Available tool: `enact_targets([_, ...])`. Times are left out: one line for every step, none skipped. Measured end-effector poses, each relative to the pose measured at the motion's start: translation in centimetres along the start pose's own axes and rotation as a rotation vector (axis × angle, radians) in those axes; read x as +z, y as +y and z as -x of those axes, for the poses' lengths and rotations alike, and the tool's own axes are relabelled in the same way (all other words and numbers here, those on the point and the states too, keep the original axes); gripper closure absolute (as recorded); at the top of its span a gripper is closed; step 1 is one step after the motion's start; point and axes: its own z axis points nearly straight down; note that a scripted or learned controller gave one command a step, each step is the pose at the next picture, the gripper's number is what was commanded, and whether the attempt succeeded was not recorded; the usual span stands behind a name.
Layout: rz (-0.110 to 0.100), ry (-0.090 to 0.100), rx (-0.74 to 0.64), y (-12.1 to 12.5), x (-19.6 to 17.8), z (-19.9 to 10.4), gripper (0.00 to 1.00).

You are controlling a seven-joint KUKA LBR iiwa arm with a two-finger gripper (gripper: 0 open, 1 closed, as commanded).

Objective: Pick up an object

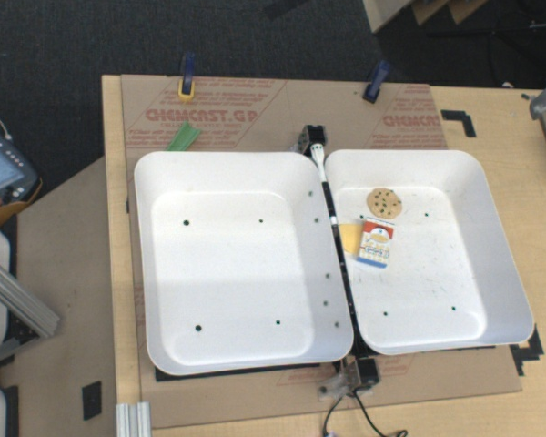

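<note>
The right bin (491,244) holds a cookie (383,203), a small carton (376,244) just below it and a yellow block (348,238) beside the carton. Judged step: approach not begun. Next move: descend over one object. Finger state: cannot tell.

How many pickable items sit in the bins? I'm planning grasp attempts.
3, all in the right white bin: round brown cookie, yellow block below-left, small red-white-blue carton beside it.
</note>
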Motion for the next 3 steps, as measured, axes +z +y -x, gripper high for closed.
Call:
enact_targets([0.005, -0.004, 0.010, -0.2, -1.2, 0.6, 1.00])
enact_targets([-0.015, 0.003, 0.003, -0.2, 8.6, -7.2, 1.00])
enact_targets([-0.022, 0.002, 0.010, 1.8, 26.3, -9.4, 1.00])
